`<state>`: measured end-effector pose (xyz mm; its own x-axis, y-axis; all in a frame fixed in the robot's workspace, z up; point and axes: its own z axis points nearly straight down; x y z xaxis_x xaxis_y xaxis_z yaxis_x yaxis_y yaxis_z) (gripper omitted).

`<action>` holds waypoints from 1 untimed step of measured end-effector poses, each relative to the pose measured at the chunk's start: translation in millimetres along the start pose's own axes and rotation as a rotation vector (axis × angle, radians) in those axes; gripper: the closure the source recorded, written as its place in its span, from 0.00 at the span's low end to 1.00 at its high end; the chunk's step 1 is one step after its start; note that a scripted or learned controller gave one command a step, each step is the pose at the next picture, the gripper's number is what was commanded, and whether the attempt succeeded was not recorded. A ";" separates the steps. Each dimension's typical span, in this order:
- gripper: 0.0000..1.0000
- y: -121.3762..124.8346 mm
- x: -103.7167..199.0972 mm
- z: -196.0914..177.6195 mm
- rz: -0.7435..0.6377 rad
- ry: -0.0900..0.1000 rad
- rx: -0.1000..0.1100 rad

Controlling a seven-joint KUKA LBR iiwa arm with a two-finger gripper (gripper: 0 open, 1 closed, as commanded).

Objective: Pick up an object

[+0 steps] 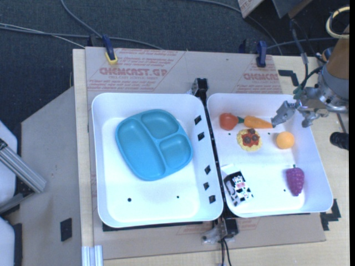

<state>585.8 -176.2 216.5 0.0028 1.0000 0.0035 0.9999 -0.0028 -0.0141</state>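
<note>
- While the arm [338,65] reaches in from the right edge, its claw [295,115] hangs over the far right part of the right bin [319,165], fingers spread apart with nothing between them.
- One finger [282,114] points down-left toward the carrot's right tip, very close to it; whether it touches cannot be told. The other finger [307,119] sits above and to the right of the orange.
- The wrist is tilted, with the claw's body lying roughly level across the bin's far right corner.
- In the right bin lie six things, one of each: a red tomato [227,121], a carrot [257,122] just beside it, a small round pizza-like toy [249,139] below the carrot, an orange [285,140], a purple bunch of grapes [295,180] near the right wall, and a black-and-white block [238,187] near the left front corner.
- The left bin [111,204] holds one blue divided plate [154,144] with three compartments, lying tilted in its far half.
- Two white bins sit side by side on the table [138,65], touching along their middle walls.
- Two clamps, one [109,50] at the far left and one [261,53] at the far right, grip the table's back edge.
</note>
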 end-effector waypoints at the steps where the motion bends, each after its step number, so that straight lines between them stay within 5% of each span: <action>1: 0.00 2.8 0.4 -7.5 -0.003 -0.003 -0.013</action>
<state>588.7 -175.9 224.0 -0.0004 1.0000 0.0006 1.0000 0.0004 -0.0007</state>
